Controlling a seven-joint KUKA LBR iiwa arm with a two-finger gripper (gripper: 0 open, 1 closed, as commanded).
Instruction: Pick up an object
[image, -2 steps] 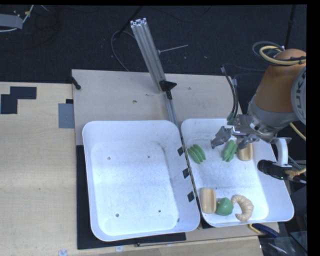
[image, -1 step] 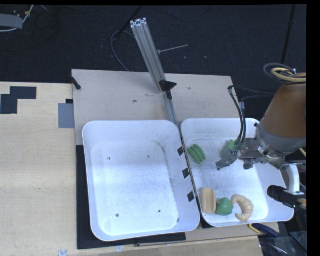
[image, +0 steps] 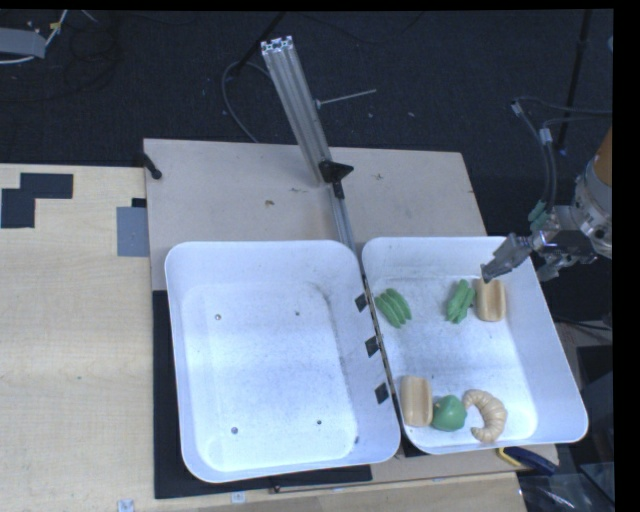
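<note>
Gripper (image: 518, 258) hangs over the far right rim of the right bin (image: 560, 370), arm entering from the right. Fingers spread apart, one dark finger pointing left and down toward the bin; nothing between them.

Right bin holds six items:
- tan bread roll (image: 490, 300), far right, just below the gripper's lower finger, apart from it
- green leafy piece (image: 459, 301), touching or just beside the roll's left side
- green ridged vegetable (image: 393, 307), far left, near the divider between bins
- tan bun (image: 416, 400), near left
- round green item (image: 449, 414), just right of the bun
- curved croissant (image: 486, 413), just right of the green item, near edge

Left bin (image: 200, 290) beside it, white floor speckled

Slanted metal rail (image: 305, 115) on the bench beyond the bins
</note>
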